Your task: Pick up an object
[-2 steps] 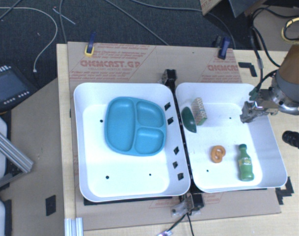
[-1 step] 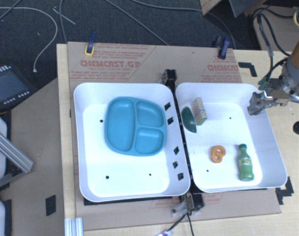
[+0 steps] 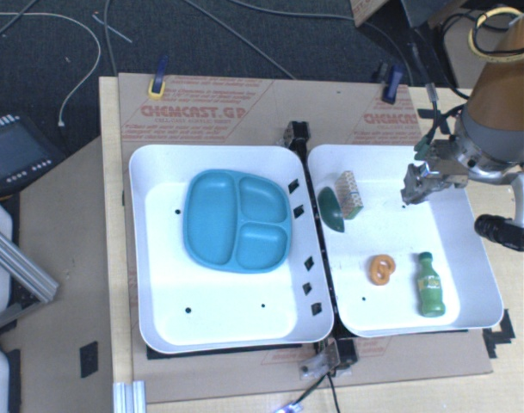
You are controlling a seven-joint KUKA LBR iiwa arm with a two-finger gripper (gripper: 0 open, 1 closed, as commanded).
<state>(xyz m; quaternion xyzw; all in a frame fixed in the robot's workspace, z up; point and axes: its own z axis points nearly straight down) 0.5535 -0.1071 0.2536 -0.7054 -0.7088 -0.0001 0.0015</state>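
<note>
The right bin (image 3: 468, 312) holds a green bottle (image 3: 430, 286) lying near its front right, an orange pretzel-shaped piece (image 3: 381, 269) to the bottle's left, a dark green rounded object (image 3: 331, 209) by the bin's left wall, and a pale ridged piece (image 3: 351, 192) beside it. My gripper (image 3: 414, 189) hangs over the back right part of this bin, above bare white floor, well apart from every object. The arm's grey body and orange band (image 3: 501, 84) rise behind it at the right edge.
The left bin (image 3: 158, 299) carries a blue divided plate (image 3: 237, 220). A black divider with clips (image 3: 306, 222) runs between the bins. Both bins rest on a cardboard sheet (image 3: 201, 110) held by blue clamps; cables lie on the dark floor behind.
</note>
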